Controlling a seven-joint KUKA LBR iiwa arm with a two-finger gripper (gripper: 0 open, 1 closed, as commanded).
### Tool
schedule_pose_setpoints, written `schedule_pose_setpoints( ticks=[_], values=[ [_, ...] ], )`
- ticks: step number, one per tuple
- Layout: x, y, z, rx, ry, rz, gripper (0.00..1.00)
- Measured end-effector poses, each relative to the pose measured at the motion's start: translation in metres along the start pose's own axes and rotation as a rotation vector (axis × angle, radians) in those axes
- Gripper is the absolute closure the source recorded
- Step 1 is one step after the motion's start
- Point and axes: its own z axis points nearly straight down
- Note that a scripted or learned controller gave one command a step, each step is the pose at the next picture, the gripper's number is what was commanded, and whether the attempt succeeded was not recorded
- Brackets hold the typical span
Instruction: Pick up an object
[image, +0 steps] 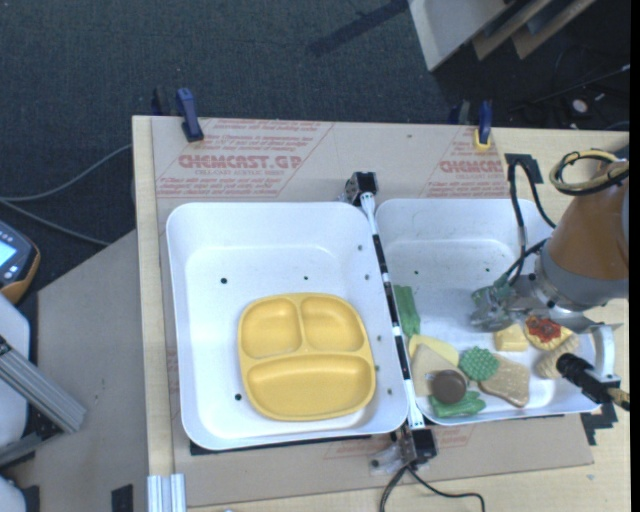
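Low in the right bin (450, 225), the pincer (492, 308), whose spread I cannot tell, risks snagging a neighbour among the crowded toy food (470, 375).

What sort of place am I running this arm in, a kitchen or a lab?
Most likely a robotics lab bench, not a kitchen: two white bins sit on a protective-film board clamped to a table, with cables over dark carpet. The yellow plate and the food pieces look like toys.

red "CHEMCAST GP" printed twice on the bench's brown paper sheet (240, 160)
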Motion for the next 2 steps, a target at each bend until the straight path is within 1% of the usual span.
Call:
schedule_pose_setpoints(
  ticks=[1,2],
  values=[
    [0.033,0.024,-0.058,0.011,0.007,-0.006,1.0],
    [0.122,0.042,-0.119,0.01,0.01,-0.012,1.0]
  ],
)
